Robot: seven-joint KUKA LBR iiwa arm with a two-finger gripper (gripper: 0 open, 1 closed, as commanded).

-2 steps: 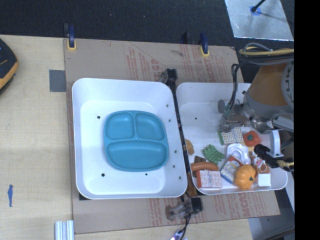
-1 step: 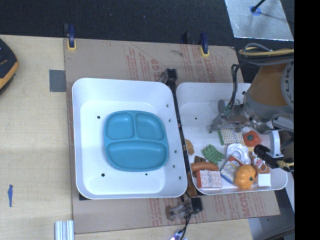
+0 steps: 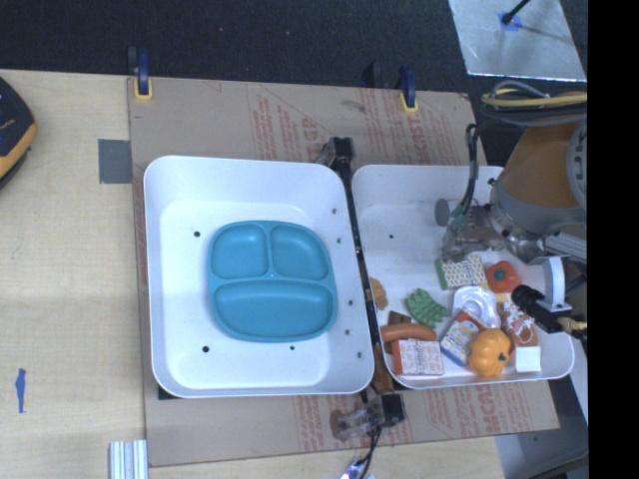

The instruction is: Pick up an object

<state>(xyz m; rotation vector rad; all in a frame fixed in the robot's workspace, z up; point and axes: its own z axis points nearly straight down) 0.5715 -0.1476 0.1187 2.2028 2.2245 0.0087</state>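
Two white bins on the surface [image 3: 70, 267]. Left bin [image 3: 170, 267]: one blue divided plate [image 3: 272, 279]. Right bin [image 3: 399, 203]: cluttered items, among them an orange [image 3: 488, 351]. My end effector [image 3: 465, 236] hangs over this bin's upper part; grip state: cannot tell.

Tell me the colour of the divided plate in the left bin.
The divided plate is light blue, clearest in the camera view.

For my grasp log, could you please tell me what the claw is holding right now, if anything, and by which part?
That cannot be told. The claw is low in the right bin, just above the pile of toys, but its tips are too small and blurred to show anything between them.
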